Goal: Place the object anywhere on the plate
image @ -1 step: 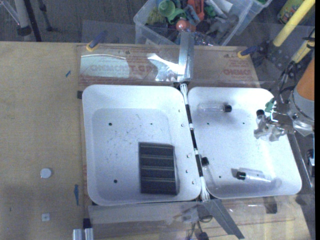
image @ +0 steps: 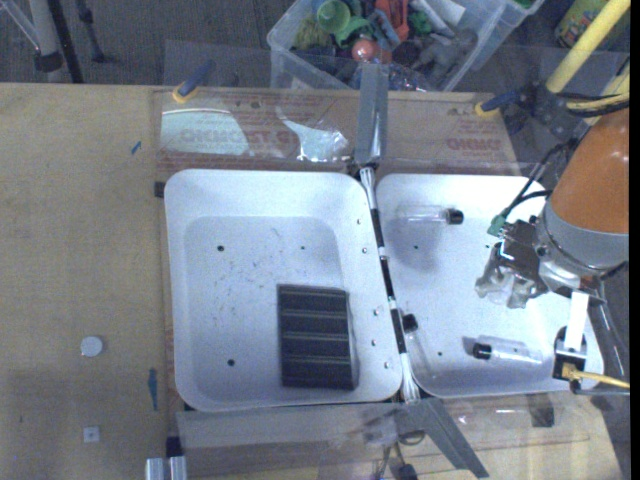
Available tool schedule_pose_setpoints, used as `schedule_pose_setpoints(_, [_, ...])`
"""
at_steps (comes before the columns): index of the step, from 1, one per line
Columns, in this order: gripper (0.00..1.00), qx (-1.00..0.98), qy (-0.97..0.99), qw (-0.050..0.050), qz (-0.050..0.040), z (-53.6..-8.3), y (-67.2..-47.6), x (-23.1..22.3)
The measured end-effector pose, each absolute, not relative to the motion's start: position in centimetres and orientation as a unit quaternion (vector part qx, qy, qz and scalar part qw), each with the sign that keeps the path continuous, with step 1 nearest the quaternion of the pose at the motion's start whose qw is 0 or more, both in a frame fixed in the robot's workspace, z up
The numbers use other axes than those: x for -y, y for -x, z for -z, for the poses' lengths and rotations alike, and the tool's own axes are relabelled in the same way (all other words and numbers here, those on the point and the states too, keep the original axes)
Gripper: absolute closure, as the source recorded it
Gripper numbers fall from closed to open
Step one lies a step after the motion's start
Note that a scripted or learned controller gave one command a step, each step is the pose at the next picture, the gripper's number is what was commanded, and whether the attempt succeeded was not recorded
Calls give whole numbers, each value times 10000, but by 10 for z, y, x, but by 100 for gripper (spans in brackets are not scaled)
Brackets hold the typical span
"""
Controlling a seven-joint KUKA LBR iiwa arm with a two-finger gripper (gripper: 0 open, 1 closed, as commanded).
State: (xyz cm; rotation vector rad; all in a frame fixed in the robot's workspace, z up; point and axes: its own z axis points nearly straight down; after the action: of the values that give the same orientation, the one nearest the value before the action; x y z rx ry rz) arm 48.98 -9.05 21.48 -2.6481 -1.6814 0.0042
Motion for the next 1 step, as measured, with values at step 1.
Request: schedule_pose_setpoints(1, [100, 4088, 9126, -1, -2, -260, -485, 1])
